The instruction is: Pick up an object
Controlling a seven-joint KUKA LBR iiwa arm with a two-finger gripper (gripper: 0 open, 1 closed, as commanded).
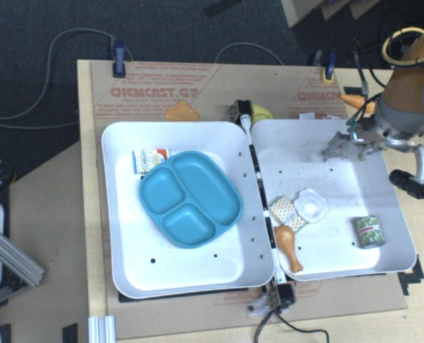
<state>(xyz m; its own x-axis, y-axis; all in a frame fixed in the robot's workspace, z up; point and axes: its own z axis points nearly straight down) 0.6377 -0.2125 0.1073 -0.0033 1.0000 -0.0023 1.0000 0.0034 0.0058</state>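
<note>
Gripper (338, 147) hangs empty, fingers spread. White cup (309, 206) lies below-left of it, well apart, nearest pick.

Both bins (126, 263) are white. The divided plate (190, 199) is bright blue. A small packet (282, 210) carries a tan-and-white check, a block (368, 231) is green with pale speckles, and the wooden spoon-like piece (288, 245) is orange-brown. The arm (406, 84) is grey and orange.
</note>
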